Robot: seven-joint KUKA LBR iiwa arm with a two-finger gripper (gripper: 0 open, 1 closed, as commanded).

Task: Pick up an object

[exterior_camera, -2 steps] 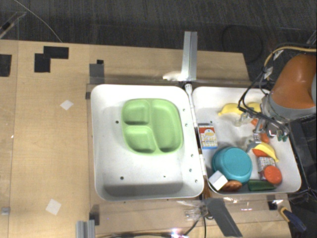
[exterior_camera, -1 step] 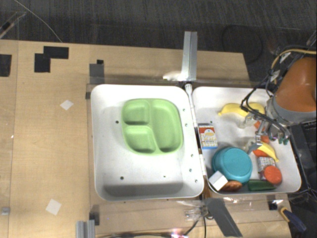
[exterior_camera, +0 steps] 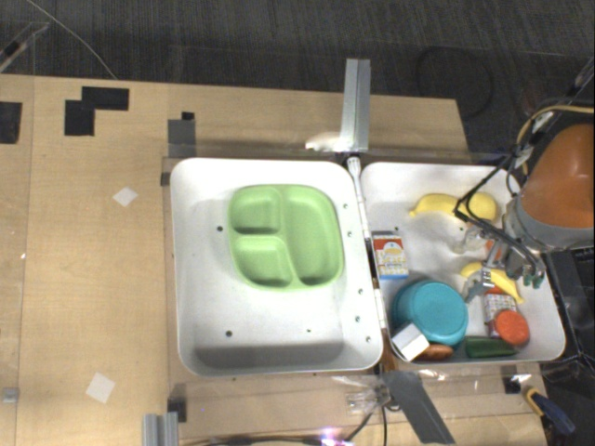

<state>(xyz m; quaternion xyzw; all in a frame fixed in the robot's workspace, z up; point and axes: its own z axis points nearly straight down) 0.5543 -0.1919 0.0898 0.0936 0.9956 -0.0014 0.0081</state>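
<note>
Dark carpet is running along the far side, and a pale wooden bench [exterior_camera: 84,277] is carrying two shallow white bins side by side. The left bin [exterior_camera: 200,342] is holding a green divided tray [exterior_camera: 284,235], sitting flat toward its far half. The right bin [exterior_camera: 437,179] is crowding up: a yellow banana [exterior_camera: 442,204] is lying at the far side, a small printed carton [exterior_camera: 390,256] is resting against the left wall, a blue round bowl [exterior_camera: 432,311] is sitting near the front, and an orange round object [exterior_camera: 510,327] and a dark green piece [exterior_camera: 488,347] are lying to its right. The arm [exterior_camera: 562,189] is reaching in from the right, its gripper [exterior_camera: 491,272] hanging low over the clutter beside a second small yellow piece [exterior_camera: 502,282]; how wide it is standing, and whether it has hold of anything, I cannot tell
</note>
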